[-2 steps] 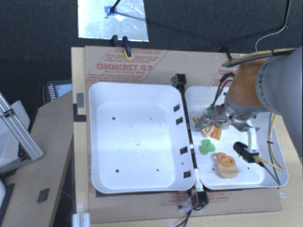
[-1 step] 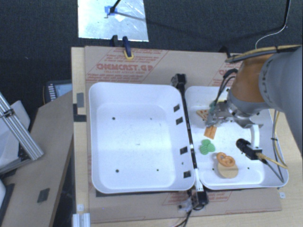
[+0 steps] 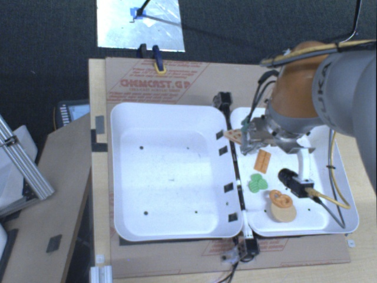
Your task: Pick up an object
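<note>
Camera view looks down on the grey arm (image 3: 344,93), which reaches in from the right with its orange band (image 3: 297,93) over the right bin (image 3: 349,217). Its gripper (image 3: 250,137) hangs low near that bin's inner wall, and whether it is open or closed cannot be told from this angle. A pale tan piece (image 3: 234,135) lies just beside the gripper, on its side toward the left bin (image 3: 171,170); whether they touch is unclear. Just below the gripper in the view lies an orange block (image 3: 262,161), farther below a green lump (image 3: 257,184), and farther still a tan round piece (image 3: 281,204) with an orange top, all apart from it.
</note>
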You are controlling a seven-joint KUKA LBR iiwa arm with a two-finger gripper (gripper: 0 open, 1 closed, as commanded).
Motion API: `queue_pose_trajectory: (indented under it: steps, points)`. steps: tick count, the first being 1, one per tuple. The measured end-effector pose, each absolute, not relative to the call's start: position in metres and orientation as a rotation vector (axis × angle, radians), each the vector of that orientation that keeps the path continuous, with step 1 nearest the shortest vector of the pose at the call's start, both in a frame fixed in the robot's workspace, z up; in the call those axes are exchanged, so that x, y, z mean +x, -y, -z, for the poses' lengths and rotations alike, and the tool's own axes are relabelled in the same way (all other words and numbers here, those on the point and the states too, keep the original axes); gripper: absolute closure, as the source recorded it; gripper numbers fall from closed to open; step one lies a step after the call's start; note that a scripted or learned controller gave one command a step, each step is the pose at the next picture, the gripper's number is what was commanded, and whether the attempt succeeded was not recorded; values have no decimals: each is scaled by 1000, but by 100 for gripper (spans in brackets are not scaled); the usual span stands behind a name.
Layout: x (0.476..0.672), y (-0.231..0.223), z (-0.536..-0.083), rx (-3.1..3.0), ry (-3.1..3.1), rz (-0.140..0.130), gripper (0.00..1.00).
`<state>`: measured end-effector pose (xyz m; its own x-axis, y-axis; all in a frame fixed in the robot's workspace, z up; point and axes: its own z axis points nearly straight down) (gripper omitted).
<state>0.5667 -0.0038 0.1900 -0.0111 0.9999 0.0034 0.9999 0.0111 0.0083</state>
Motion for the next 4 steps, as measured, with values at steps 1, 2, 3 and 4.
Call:
queue_pose_trajectory:
  steps: [1,2,3,4]
  points:
    - [569,-38,-344,2201,-2224,-27,100]
    - [504,-113,-382,2206,-2237,-11,100]
    - [487,-137,-515,2209,-2224,-25,100]
    - [486,-211,-537,2208,-2234,-10,100]
